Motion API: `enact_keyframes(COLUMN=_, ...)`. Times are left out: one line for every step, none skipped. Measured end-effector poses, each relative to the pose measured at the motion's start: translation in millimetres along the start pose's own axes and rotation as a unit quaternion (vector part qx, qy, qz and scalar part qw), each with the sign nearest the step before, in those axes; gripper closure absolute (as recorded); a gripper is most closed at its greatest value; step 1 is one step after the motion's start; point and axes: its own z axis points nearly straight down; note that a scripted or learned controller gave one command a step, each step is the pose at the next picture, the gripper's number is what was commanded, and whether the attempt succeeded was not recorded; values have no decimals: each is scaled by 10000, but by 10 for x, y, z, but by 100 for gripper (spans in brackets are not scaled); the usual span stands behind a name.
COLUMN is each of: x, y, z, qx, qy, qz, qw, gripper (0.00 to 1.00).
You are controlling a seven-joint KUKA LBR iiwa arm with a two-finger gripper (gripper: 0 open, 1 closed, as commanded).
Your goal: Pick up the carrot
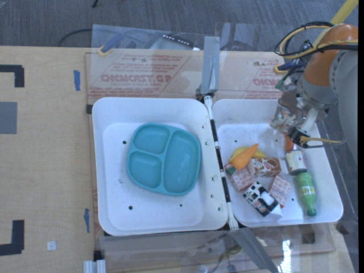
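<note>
The orange carrot (pixel 244 157) lies in the right bin (pixel 333 209), near the middle of its left half, partly over a yellow piece (pixel 257 151). My gripper (pixel 284 124) hangs over the bin's upper right part, to the right of the carrot and above it in the view, well apart from it. Nothing shows as held in it.
Around the carrot lie several toy foods: a green bottle (pixel 306 192), a small can (pixel 295 162), square patterned slices (pixel 265 168) and a black-and-white carton (pixel 260 198). The left bin (pixel 105 152) holds a teal divided plate (pixel 165 158).
</note>
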Motion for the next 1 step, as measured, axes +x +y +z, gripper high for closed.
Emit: enact_keyframes(x=40, y=-18, z=-7, qx=38, qy=28, qz=-15, qw=10000, gripper=0)
